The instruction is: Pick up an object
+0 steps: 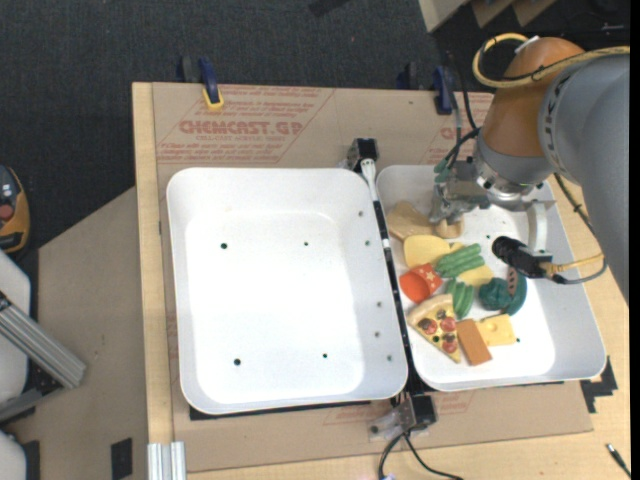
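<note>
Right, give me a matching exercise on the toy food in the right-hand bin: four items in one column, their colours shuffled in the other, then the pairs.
Items:
1. Round toy tomato
2. Triangular toy pizza slice
3. Long bumpy toy pea pod
4. Curved toy piece beside the bin's right half

Colours:
A. Bright green
B. Red
C. Dark teal green
D. Yellow with red spots

Pairs: 1-B, 2-D, 3-A, 4-C

All four lie in the right shallow white bin, below the hand in the view.
</note>
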